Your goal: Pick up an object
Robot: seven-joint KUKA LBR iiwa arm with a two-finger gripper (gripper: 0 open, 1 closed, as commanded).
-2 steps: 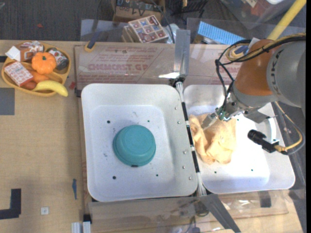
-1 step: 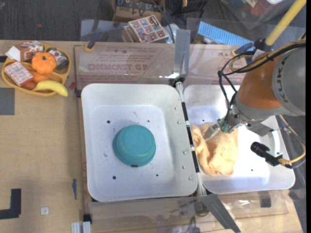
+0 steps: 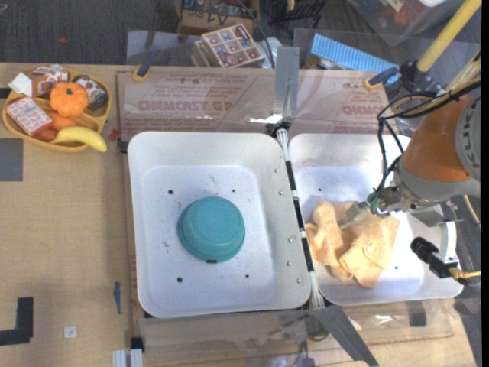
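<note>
A crumpled yellow cloth (image 3: 350, 243) lies in the right bin (image 3: 336, 155), toward its front. An upturned teal bowl (image 3: 212, 228) sits in the middle of the left bin (image 3: 153, 167). My gripper (image 3: 365, 209) reaches down from the right onto the upper edge of the cloth. The orange-banded wrist (image 3: 435, 147) hangs above the right bin's right side and hides part of it.
A yellow dish (image 3: 30, 125) with toy food, including a banana and a small pumpkin, rests on the bench at the far left. Cardboard sheets and boxes lie behind the bins. A metal divider separates the two bins.
</note>
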